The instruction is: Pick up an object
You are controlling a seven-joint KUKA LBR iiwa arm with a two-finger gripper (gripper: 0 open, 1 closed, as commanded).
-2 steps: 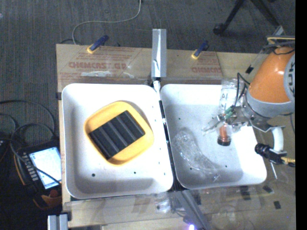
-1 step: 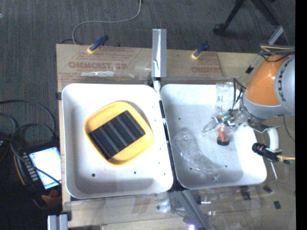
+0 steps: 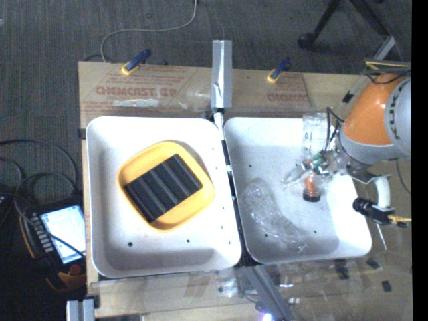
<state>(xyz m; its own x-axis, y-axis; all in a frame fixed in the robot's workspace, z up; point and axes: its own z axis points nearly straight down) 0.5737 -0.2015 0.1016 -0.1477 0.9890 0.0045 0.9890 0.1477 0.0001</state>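
Down in the right bin, the arm reaches over the far right corner, its orange band bulging above the rim. The fingers hang low over the bin floor, a tangle of wires and small metal parts around them. Directly beneath them sits a small bottle-like thing with an orange-brown body and a dark base, touching or nearly touching the tips — whether it is actually clamped between them cannot be told, and neither can whether the fingers are spread or closed.

Nearer the middle wall of the same bin lies a clear plastic bag, crumpled and hard to trace against the white floor; it stretches from beside the bottle-like thing toward the bin's near edge. Another clear object stands just behind the fingers, close to the bin's far wall — its outline is too faint to name.

Left of that bin, the second bin holds a yellow tray with a black ribbed insert, well apart from the fingers. The counter beyond shows brown board with two clamps.
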